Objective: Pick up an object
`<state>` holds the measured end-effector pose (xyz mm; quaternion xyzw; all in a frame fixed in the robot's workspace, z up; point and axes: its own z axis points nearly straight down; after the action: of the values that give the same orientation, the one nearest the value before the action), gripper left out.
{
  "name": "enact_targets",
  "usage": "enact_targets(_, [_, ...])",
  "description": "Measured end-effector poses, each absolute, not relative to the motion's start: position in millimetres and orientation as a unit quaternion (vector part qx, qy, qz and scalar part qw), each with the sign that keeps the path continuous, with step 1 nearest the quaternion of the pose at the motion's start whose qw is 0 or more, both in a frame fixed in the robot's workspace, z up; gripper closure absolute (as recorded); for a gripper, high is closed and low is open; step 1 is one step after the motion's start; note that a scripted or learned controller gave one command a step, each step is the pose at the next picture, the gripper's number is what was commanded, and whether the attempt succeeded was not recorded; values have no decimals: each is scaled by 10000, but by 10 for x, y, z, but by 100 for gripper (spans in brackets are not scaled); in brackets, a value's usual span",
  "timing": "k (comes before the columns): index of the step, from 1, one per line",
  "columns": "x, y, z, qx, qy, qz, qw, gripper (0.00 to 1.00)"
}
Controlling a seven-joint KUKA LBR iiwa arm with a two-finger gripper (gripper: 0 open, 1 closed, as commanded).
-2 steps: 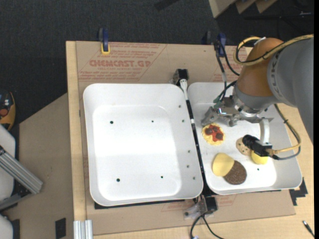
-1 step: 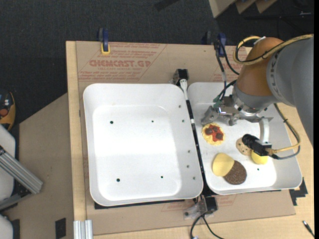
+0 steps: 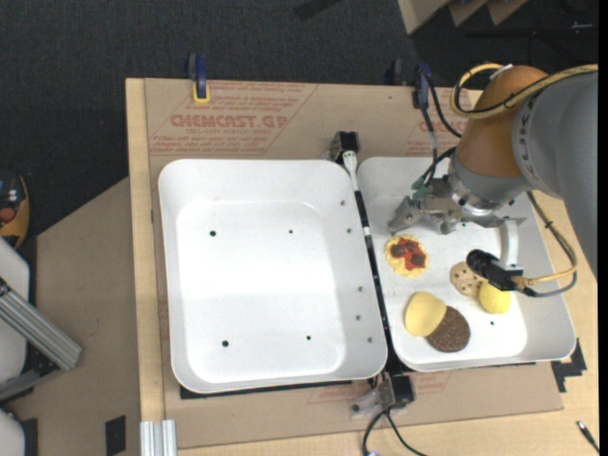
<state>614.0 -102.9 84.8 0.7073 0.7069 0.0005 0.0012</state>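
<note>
Two white bins [image 3: 256, 274] on cardboard-topped bench [image 3: 237, 112]

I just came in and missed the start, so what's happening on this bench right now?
A grey robot arm reaches in from the right over the right bin, its gripper low near the bin's far left part. All the objects lie in that bin: a small pizza-like disc, a yellow and brown round piece, a tan cookie-like piece and a yellow piece. Nothing is seen held. The left bin sits beside it.

Small pizza [image 3: 407, 255], burger [image 3: 437, 321], cookie [image 3: 465, 277], lemon [image 3: 494, 298] (right bin); flat
</note>
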Motion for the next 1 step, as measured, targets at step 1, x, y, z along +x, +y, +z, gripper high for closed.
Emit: enact_targets(1, [5982, -926, 847, 7074, 7068, -8, -17, 0])
